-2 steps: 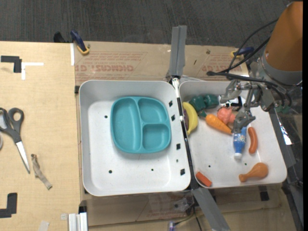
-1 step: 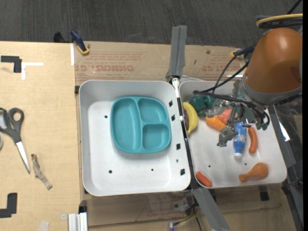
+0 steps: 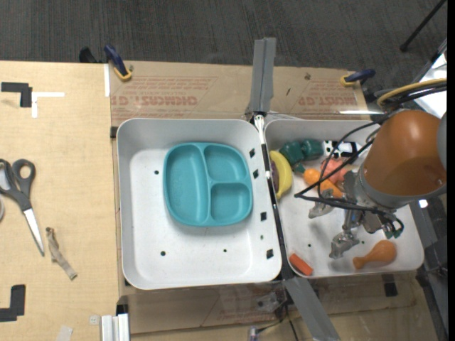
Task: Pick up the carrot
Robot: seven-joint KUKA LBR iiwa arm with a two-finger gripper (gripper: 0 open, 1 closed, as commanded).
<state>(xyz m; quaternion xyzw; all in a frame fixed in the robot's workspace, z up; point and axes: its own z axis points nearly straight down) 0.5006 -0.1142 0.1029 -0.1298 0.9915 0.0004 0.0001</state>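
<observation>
While tool (image 3: pixel 344 245) hovers right bin (image 3: pixel 306 236) — carrot (image 3: pixel 301 264) lies apart.

Carrot (image 3: pixel 301 265): small, stubby, orange-red, lying flat at the front-left corner of the right bin (image 3: pixel 313 236), right up against the wall nr the divider btwn the two bins. Long axis runs diagonal, upper-left to lower-right; looks whole, no visible green top, detail too small to tell more. Sits apart from the other items in that bin, resting alone on the white floor/rim area, and the gripper (image 3: pixel 341 246) is off to its right, not touching it.
</observation>
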